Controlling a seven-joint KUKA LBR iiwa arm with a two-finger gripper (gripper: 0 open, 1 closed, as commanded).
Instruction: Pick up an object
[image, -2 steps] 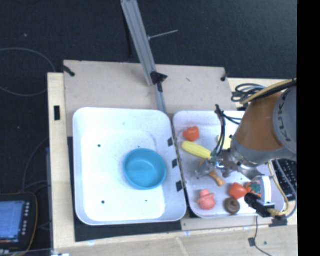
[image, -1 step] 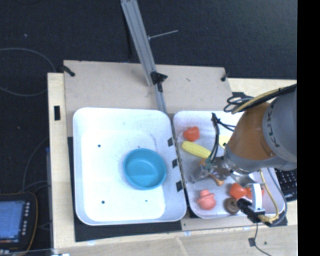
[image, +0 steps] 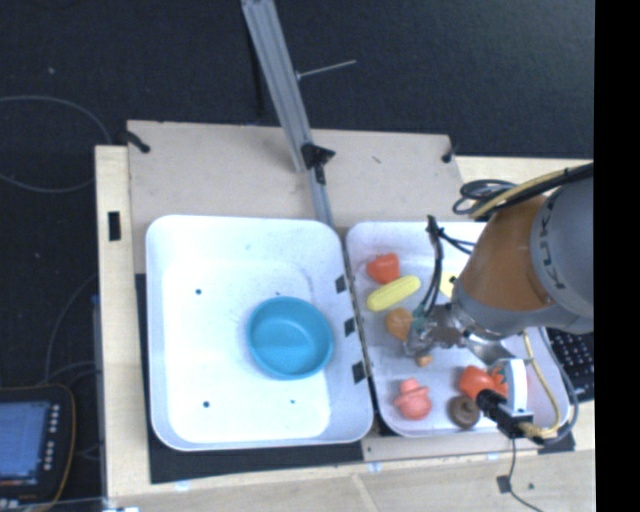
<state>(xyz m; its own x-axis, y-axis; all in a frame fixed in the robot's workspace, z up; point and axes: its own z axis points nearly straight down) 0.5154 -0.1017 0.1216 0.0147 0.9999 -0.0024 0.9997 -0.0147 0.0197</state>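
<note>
Pincer (image: 421, 343) low in rt bin (image: 362, 243), by orange ball (image: 399, 322).

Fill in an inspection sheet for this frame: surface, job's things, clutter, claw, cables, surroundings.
Surface: bench bearing a left bin and a right bin, side by side.
Job's things: in the right bin, a red toy, yellow corn-like piece, orange ball, pink toy, orange toy and brown round piece.
Clutter: blue bowl in the left bin.
Claw: claw low over the right bin, beside the orange ball; finger state unclear.
Cables: black and yellow cables along the arm.
Surroundings: metal pole, screen at lower left, keyboard at right.
</note>
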